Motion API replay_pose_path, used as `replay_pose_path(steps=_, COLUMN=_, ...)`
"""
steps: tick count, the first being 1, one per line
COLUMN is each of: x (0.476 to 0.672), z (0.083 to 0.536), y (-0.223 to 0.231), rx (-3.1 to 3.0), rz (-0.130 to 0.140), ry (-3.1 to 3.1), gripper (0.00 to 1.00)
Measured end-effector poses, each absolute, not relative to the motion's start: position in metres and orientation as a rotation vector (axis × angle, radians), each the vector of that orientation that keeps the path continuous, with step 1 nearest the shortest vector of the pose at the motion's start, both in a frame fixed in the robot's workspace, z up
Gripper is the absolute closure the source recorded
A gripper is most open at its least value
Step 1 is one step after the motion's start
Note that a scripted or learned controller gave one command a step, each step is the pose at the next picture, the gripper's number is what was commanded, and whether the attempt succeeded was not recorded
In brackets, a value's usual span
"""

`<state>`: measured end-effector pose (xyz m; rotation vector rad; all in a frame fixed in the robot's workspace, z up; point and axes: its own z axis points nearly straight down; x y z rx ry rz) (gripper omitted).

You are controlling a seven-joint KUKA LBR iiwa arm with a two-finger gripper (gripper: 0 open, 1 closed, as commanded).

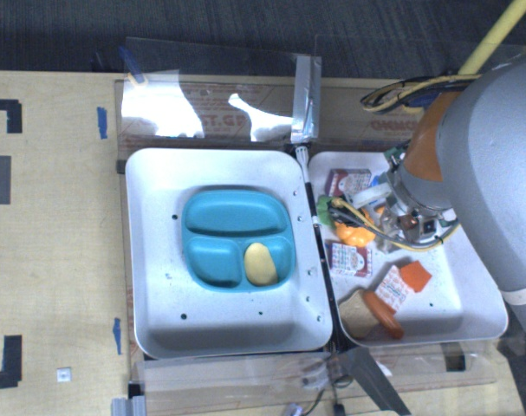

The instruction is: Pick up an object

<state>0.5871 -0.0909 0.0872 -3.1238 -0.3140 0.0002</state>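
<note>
Several small objects (366, 258), packets and an orange piece among them, lie cluttered in right bin (470, 315). Gripper (392, 219) low over that clutter; jaw state cannot be told. Left bin (150, 232) beside it holds blue divided tray (237, 232) with yellow egg-shaped item (260, 263). Wooden bench (46, 258); dark carpet (245, 7) behind.

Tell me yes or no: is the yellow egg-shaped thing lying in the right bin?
No, the yellow egg-shaped thing lies in a lower compartment of the blue divided tray, which sits in the left bin.

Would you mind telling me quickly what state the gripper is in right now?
Gripper: cannot be told; it is low in the right bin among the clutter.
</note>
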Motion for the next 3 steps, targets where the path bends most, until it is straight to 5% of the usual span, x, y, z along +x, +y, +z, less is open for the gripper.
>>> replay_pose_path(steps=1, x=0.643, z=0.086, y=-0.102, rx=-3.125, rz=-0.004, ry=-0.32, gripper=1.0)
replay_pose_path(steps=3, x=0.644, z=0.107, y=-0.1, rx=-3.123, rz=-0.004, ry=-0.329, gripper=1.0)
